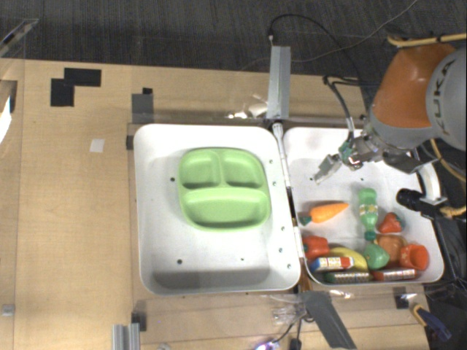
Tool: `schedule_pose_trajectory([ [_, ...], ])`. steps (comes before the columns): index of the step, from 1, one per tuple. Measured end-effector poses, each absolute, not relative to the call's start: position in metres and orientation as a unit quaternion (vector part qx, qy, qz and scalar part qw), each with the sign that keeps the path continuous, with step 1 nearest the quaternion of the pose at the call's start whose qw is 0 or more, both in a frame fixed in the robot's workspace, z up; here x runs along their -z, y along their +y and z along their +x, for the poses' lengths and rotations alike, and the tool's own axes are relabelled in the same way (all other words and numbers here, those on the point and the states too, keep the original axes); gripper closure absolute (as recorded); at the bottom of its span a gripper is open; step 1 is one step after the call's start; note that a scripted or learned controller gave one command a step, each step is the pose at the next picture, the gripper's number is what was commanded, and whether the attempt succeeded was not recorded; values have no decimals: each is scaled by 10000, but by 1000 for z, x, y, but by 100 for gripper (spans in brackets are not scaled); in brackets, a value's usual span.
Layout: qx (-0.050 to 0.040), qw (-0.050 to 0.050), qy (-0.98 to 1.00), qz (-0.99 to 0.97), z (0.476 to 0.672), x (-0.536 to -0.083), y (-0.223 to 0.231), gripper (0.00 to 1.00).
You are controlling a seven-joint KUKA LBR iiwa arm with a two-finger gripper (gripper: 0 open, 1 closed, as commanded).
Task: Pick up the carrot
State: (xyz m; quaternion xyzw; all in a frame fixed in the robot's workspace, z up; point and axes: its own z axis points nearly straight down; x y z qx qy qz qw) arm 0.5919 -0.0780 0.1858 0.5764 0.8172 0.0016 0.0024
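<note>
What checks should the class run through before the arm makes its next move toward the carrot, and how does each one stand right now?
1. Orange carrot with green top lies in the right white bin: ok.
2. Carrot uncovered, nothing lying on it: ok.
3. Space around the carrot: red toy sits just below it, pale green bottle to its right; apart, but close: ok, with care.
4. Claw above the carrot: not ok, it hangs nearer the bin's far end.
5. Claw free of any object: ok.
6. Green divided plate in the left white bin, out of the path: ok.
</note>
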Motion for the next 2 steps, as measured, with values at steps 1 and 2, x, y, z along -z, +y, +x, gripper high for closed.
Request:
schedule_pose_trajectory([
  [1, -35, 60, 8361, 5485, 564, -90, -106, 0],
  [2, -63, 79, 7322, 6810, 504, -90, -102, 0],
])
